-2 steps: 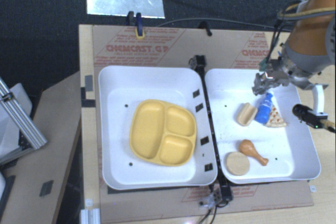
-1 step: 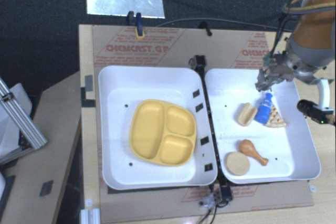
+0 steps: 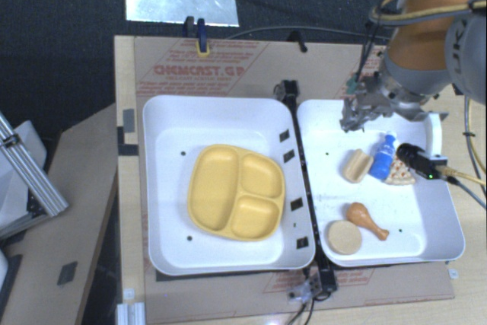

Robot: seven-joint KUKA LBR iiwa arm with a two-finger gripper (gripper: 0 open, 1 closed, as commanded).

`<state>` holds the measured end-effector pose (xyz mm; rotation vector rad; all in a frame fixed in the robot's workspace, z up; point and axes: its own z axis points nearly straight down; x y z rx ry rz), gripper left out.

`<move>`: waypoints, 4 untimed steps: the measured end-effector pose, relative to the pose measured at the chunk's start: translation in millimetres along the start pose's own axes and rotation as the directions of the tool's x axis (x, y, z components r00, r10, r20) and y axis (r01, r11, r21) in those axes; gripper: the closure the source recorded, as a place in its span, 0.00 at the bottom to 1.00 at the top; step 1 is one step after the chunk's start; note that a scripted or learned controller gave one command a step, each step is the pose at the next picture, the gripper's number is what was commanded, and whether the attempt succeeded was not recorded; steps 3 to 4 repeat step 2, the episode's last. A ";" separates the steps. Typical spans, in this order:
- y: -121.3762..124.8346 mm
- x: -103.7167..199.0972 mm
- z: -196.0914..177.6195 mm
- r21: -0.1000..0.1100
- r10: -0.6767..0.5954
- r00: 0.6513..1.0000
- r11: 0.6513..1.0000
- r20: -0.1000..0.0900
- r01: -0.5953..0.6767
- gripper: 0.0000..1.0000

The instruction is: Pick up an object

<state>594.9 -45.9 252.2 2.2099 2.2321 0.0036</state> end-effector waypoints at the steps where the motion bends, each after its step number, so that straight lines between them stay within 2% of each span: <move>1: 5.8 58.7 6.1 0.000 0.000 1.000 1.000 -0.001 0.000 1.00; 2: -8.0 118.1 9.5 0.002 0.001 1.000 1.000 0.000 -0.001 1.00; 4: -8.0 118.1 9.5 0.002 0.001 1.000 1.000 0.000 -0.001 1.00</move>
